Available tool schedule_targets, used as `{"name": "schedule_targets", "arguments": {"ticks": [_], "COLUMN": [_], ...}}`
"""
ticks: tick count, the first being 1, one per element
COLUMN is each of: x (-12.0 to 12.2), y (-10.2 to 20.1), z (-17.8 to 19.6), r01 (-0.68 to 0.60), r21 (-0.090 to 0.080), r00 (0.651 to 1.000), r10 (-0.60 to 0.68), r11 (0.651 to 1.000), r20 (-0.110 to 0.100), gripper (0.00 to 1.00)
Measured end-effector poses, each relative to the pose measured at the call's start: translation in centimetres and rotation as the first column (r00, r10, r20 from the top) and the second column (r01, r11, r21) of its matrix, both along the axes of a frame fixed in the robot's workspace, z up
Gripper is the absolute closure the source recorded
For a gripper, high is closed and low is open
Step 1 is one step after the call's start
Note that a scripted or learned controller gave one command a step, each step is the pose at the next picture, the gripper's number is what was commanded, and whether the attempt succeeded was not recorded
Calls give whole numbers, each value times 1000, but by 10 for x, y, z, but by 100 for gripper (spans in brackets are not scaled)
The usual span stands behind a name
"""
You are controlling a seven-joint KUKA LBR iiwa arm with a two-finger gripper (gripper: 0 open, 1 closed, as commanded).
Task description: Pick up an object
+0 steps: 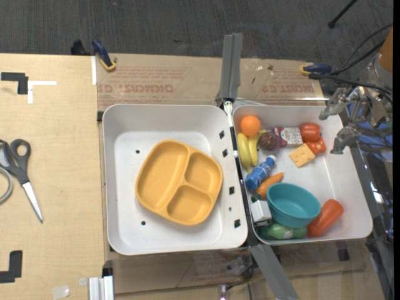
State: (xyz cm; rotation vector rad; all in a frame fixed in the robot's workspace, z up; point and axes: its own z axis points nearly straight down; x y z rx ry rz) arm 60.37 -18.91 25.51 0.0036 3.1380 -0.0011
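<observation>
Robot gripper [342, 119] hovering at the right bin's [357, 174] two o'clock edge, fingers spread, holding nothing

Toys crowd the bin's nine o'clock side: orange [250, 125], banana [245, 150], teal bowl [292, 204]. Judged risk: a descent could wedge between neighbours and slip off rounded fruit

Below me the wooden bench [50, 167] carries two white bins side by side: the left bin [119, 186], the right bin [350, 217]. Scissors [22, 174] lie far left, cardboard [162, 83] beyond the bins.
</observation>
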Motion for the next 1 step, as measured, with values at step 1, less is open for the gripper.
{"name": "schedule_targets", "arguments": {"ticks": [1], "x": [22], "y": [-1], "z": [-150], "r01": [-52], "r21": [-1], "r00": [999], "r10": [52], "r11": [999], "r20": [4], "gripper": [0]}}
